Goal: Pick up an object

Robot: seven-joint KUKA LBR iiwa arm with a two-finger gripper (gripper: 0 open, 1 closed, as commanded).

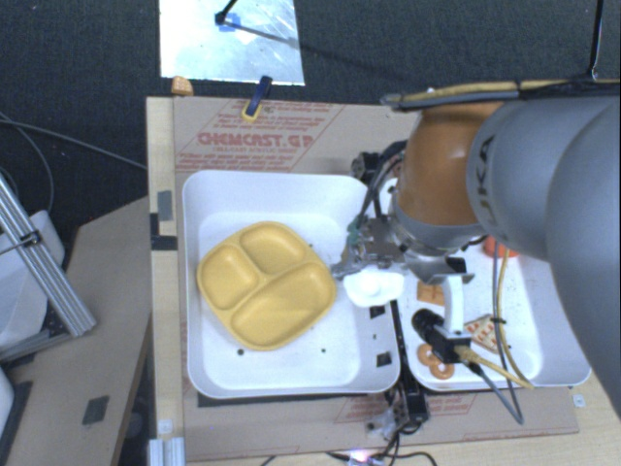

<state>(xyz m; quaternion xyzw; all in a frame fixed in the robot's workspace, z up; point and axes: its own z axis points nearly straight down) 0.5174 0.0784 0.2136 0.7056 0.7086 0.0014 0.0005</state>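
One yellow plastic plate with three hollows (pixel 269 284), lying flat in the left white bin (pixel 209 202).
Just to the left of the gripper (pixel 361 260), right edge very near it, a short reach away; grip open or shut, cannot tell.

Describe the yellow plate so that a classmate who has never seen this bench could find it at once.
Start at the left white bin, the one away from the grey arm. The yellow plate lies in its middle, tilted. It is split into three compartments, and is by far the biggest thing in that bin, far larger than the small white object at the bin's right edge.
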